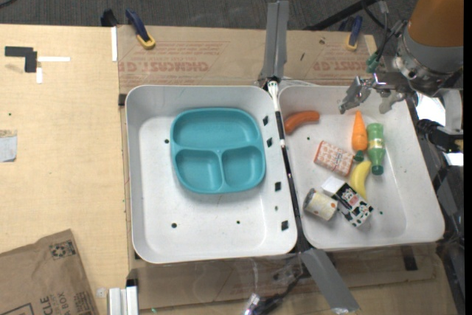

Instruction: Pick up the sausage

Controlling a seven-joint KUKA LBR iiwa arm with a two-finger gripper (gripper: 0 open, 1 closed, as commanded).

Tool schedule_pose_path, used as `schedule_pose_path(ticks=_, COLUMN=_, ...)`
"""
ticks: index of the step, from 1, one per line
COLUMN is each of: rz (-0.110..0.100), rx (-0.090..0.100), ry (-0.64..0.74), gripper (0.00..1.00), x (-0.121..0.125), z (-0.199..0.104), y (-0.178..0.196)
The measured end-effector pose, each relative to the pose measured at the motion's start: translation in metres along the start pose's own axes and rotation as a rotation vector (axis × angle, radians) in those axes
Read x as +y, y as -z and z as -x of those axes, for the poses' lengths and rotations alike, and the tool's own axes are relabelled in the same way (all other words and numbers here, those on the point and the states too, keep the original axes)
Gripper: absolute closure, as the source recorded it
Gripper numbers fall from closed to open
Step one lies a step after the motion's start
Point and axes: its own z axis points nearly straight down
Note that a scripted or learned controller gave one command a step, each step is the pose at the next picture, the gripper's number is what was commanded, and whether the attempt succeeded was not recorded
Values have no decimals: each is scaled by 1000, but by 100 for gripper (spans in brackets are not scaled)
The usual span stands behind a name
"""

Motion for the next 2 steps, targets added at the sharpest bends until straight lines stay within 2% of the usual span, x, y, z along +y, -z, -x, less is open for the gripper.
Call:
schedule_pose_path(ticks=1, rz=-1, rx=-1, ry=1, gripper=0, x=50, z=-53, y=-70)
schedule_pose_path(ticks=2, rz=0, rx=-1, ry=-131, gripper=0, x=58, z=-10, y=-153)
